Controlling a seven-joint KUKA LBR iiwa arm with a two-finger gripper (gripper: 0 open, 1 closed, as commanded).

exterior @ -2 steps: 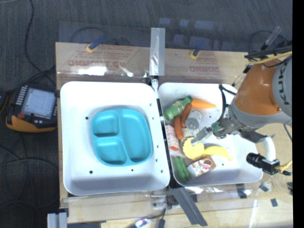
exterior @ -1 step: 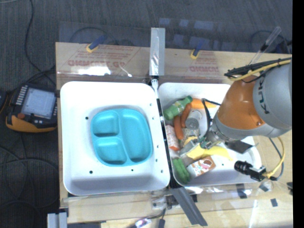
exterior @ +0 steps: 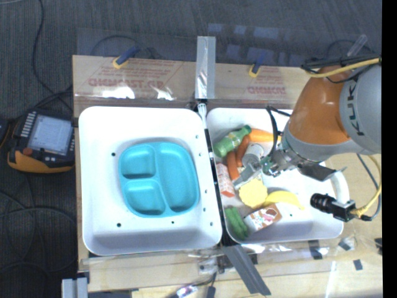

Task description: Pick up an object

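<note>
Reaching into the right bin, nothing lifted yet.

I have the gripper point(exterior: 255, 166) low over the toy-food pile in the right bin point(exterior: 310, 228); whether it is spread or pinching, I cannot tell. I judge a clean descent comes next. Nearby: glossy green bottle point(exterior: 231, 141), soft yellow banana point(exterior: 285, 198), smooth orange carrot point(exterior: 261, 135).

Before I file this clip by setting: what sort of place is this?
Likely a robotics lab's grasping bench: a grey and orange arm reaching into a white bin of toy food, a blue divided tray alongside, cables on carpet.
</note>
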